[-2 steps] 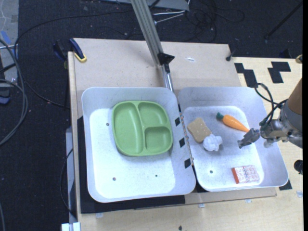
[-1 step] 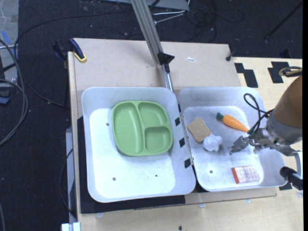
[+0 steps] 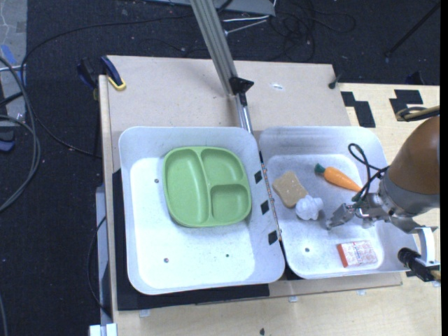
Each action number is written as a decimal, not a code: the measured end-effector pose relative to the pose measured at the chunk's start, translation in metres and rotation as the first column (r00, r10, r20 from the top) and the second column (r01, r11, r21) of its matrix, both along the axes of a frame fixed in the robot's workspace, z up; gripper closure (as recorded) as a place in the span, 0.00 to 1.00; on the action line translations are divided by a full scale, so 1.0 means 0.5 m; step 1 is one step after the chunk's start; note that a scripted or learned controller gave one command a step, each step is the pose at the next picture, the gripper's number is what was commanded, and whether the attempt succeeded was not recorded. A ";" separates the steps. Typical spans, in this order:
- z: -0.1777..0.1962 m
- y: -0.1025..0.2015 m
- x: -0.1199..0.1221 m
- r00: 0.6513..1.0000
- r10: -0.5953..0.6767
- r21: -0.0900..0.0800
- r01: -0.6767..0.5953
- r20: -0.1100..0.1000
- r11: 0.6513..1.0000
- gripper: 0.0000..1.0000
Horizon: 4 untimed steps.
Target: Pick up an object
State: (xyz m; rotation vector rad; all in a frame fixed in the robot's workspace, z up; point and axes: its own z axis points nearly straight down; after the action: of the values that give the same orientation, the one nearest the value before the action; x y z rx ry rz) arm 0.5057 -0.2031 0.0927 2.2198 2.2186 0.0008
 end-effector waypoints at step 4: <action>0.352 0.026 0.024 1.000 0.004 -0.002 -0.004 0.005 1.000 1.00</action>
State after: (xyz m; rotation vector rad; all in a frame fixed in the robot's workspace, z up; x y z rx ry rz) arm 0.5175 -0.1900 0.2686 2.2123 2.2196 0.0044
